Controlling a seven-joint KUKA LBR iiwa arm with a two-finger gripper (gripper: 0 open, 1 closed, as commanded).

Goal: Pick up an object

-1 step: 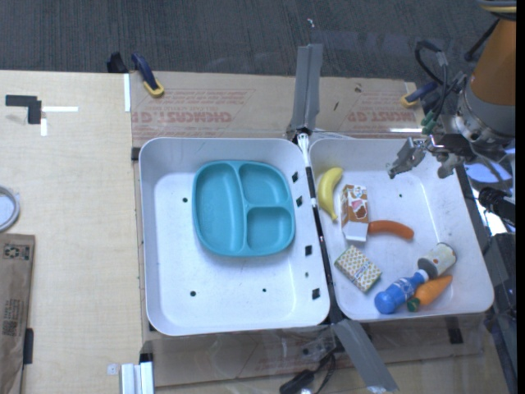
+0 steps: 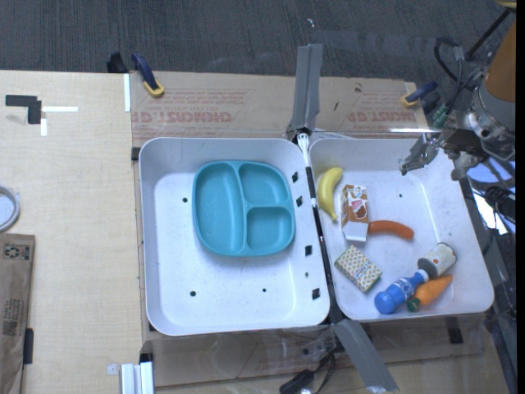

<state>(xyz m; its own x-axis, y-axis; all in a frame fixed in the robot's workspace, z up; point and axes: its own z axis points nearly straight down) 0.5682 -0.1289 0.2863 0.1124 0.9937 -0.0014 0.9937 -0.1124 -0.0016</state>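
Camera view
Arm: reaches in from the right, orange band at the upper right edge, wrist above the right bin's far right corner
Gripper (image 2: 432, 154): hangs over the far right part of the right bin, near its rim, with nothing between its fingers; how far they are spread I cannot tell (too small and dark here)
Left bin (image 2: 164, 245): white, shallow, holds a blue plate
Plate (image 2: 244, 208): three compartments, lies flat in the bin's upper middle
Right bin (image 2: 447, 220): white, just beside the left bin, holds all the loose things
Banana (image 2: 329, 190): yellow, at the bin's left side, near the divider between the bins
Carton (image 2: 354, 212): small, white and orange, just right of the banana
Long carrot (image 2: 390, 230): orange, lies across, its left end touching the carton
Box (image 2: 358, 268): checkered, tilted, below the carton
Bottle (image 2: 399, 293): blue, lies at the bin's near edge, right of the box
Short carrot (image 2: 432, 290): orange, lies against the bottle's right side
Jar (image 2: 437, 259): pale with a dark end, just above the short carrot
Table (image 2: 66, 187): light wood at the left, brown cardboard behind the bins with blue and yellow clamps
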